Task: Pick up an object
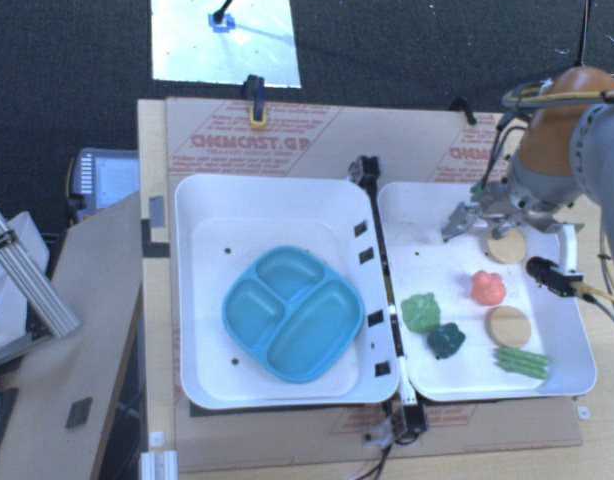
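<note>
bench with two bins, left bin (202, 268) – blue plate (292, 313), right bin (427, 268) – toy foods

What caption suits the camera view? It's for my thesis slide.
KUKA arm's tool hovers over the right bin of toy foods; blue divided plate sits in the left bin.

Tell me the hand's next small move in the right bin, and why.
Probably a short descent onto the tan disc just below the hand. The hand sits over the upper part of the right bin, closest to that disc, while the pink piece, the second tan disc and the green pieces lie further toward the near rim. Nothing is visibly between its fingers.
</note>
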Motion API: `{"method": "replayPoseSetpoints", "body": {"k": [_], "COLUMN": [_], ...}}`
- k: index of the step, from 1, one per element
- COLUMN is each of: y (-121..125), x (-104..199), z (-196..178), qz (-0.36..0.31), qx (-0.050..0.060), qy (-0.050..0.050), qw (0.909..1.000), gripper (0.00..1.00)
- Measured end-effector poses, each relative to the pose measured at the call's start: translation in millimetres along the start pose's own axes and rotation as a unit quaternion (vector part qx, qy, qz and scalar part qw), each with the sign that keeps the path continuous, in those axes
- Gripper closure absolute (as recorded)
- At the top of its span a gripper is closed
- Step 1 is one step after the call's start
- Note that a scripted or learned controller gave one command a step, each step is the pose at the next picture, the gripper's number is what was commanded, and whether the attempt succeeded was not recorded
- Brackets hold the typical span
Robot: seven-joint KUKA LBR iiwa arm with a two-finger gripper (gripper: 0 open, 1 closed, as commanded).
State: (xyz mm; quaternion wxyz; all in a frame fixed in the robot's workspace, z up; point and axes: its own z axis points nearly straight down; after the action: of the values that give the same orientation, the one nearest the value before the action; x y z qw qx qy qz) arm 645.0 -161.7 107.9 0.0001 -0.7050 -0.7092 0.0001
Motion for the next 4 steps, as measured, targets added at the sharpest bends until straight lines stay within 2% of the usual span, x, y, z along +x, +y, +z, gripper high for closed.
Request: {"method": "replayPoseSetpoints", "body": {"k": [1,3,4], "y": [1.6,15.0,16.2], "x": [-0.6,-10.7,-10.6], "z": [-13.8,-135.9,-159.5], "qz": [-0.001,0.0,0.0], "qx": [-0.003,-0.004,-0.003], "qy": [-0.001,-0.001,-0.001], "qw": [1.0,1.0,1.0], "gripper": [1.0,1.0,1.0]}}
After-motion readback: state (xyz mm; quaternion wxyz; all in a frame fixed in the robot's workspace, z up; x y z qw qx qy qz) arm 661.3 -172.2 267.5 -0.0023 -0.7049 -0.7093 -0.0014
